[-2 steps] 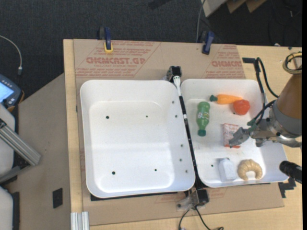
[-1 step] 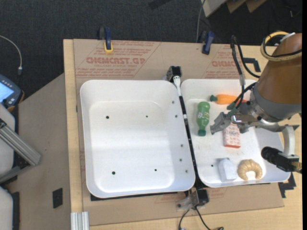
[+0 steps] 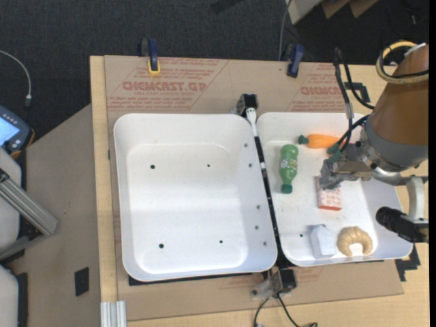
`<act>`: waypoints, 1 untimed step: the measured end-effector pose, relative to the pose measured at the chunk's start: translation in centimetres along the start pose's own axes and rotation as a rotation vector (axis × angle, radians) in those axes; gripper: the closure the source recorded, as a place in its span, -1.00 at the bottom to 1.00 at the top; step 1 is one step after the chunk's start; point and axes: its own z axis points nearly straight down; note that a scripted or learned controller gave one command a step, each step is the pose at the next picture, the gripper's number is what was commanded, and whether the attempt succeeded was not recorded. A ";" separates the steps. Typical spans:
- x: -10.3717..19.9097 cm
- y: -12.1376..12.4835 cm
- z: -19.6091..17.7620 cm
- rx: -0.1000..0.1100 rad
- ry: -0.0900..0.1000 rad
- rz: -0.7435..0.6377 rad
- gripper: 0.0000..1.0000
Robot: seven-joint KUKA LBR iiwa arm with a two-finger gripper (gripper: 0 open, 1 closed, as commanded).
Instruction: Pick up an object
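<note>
Gripper (image 3: 332, 178) sits low over the right bin (image 3: 300, 247), directly above the carton (image 3: 330, 197), a small white and red box lying flat. Gripper tip is at the carton's upper edge, looks touching or nearly so; can't tell how far the pincer is open, can't tell if it grips anything, fingers are a dark blur against the wrist. Carton appears to rest on the bin floor.

Relative to the carton: green bottle (image 3: 288, 167) just to its left, lying lengthwise, cap end toward the near side. Carrot (image 3: 320, 141) beyond it, near the bin's far wall. Croissant (image 3: 355, 241) nearer the camera and a bit right. Grey block (image 3: 321, 240) nearer the camera, just beside the croissant's left. Left bin (image 3: 129, 203) well apart to the left.
</note>
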 end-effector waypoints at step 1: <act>0.0 0.0 0.1 0.001 0.000 0.000 -1.00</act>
